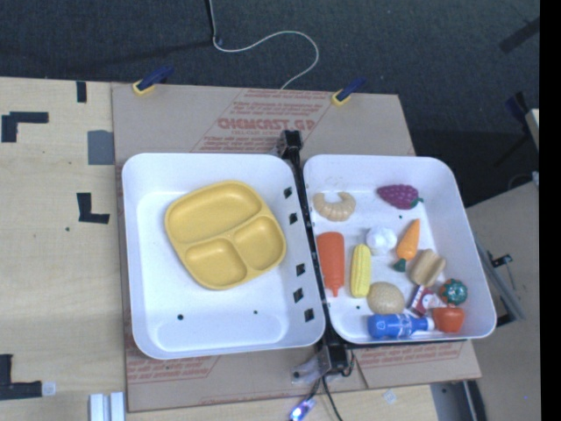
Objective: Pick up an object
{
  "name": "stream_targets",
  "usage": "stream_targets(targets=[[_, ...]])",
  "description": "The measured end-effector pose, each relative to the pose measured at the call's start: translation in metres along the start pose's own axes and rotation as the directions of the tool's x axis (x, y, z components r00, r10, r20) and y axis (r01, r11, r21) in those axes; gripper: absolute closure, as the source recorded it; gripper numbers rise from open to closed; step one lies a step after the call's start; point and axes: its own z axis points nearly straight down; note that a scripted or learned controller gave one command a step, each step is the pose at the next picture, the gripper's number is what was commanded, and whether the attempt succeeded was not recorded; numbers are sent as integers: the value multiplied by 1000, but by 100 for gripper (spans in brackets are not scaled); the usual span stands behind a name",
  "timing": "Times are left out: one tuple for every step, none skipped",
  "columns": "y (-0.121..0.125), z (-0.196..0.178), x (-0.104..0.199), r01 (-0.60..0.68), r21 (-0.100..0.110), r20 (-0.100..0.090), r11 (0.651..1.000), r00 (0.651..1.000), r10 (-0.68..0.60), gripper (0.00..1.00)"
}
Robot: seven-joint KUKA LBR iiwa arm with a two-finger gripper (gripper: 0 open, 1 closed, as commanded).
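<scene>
Inside right bin (456,202), toy foods (359,268) crowd; left bin (140,235) holds yellow tray (225,233).

Lab bench (53,235): taped cardboard (254,121), clamps (153,79).

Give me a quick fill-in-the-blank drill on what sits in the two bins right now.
1. The yellow divided plate lies in the ____ bin.
2. The purple grapes lie near the right bin's ____ edge.
3. The corn cob lies just right of the long ____ toy.
4. The blue bottle lies on its ____.

Missing words: left; far; orange; side
</scene>
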Motion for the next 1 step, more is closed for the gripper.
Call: stream_targets(targets=[[0,43,0,-1,7,-2,1000,1000,1,100]])
